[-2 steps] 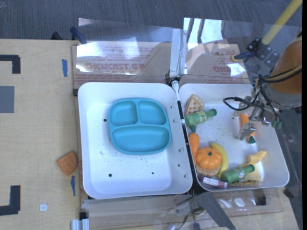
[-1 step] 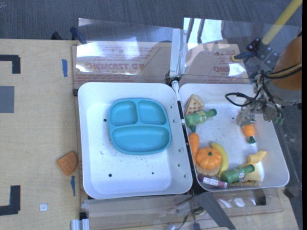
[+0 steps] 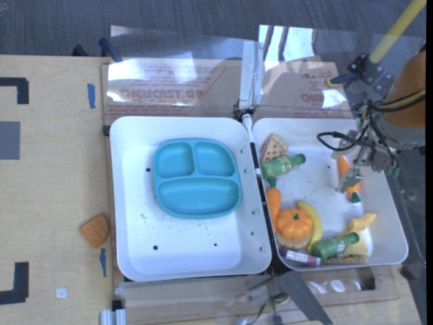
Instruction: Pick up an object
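Light wooden table point(image 3: 47, 181) surface is being occupied by two shallow white bins set side by side, with clear plastic sheeting lying behind them. The left bin point(image 3: 135, 235) is being taken up mostly by a blue divided plate point(image 3: 196, 178), which is resting flat near the bin's centre. The right bin point(image 3: 392, 242) is being used to hold a scatter of toy foods. The grey arm point(image 3: 406, 93), with its orange band, is being extended in from the right over the far right part of that bin. The claw point(image 3: 350, 178) is being held low above the bin floor, just beside a small orange object point(image 3: 353, 193); whether the claw is apart or together cannot be told, as the wiring and the slant are obscuring it.

Among the objects, a green bottle point(image 3: 283, 164) is lying on its side near the bin's left wall, touching a waffle wedge point(image 3: 273, 146). A carrot point(image 3: 273, 202) is lying below it, next to an orange pumpkin point(image 3: 294, 224) and a yellow banana point(image 3: 312, 221). A second green bottle point(image 3: 335, 244) is lying along the near edge, beside a yellow item point(image 3: 362, 223). A small brown waffle square point(image 3: 95, 230) is lying on the table, left of the left bin.
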`<state>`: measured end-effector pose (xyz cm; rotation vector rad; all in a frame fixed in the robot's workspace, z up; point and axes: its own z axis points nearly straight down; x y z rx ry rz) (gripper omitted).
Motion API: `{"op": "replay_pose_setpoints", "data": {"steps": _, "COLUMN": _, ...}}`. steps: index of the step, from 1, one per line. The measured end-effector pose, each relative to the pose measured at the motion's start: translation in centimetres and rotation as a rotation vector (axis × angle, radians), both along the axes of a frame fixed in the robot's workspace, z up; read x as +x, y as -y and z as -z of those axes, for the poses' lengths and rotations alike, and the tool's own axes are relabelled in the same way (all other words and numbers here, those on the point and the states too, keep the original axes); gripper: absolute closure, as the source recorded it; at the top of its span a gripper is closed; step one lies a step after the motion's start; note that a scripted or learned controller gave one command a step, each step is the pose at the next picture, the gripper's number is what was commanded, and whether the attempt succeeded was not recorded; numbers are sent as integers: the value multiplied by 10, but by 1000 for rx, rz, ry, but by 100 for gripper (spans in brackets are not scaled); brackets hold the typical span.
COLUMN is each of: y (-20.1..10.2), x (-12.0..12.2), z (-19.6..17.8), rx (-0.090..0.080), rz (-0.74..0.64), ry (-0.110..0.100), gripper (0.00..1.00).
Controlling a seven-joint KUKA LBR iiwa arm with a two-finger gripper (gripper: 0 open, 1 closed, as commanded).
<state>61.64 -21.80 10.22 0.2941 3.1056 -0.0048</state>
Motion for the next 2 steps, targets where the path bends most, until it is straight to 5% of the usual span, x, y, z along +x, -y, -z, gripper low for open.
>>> {"op": "replay_pose_setpoints", "data": {"steps": 1, "y": 4, "x": -5, "z": 14, "rx": 5, "rz": 65, "ry": -13, "gripper": 0}}
{"op": "replay_pose_setpoints", "data": {"steps": 2, "y": 4, "x": 0, "z": -1, "rx": 1, "rz": 63, "ry": 2, "gripper": 100}}
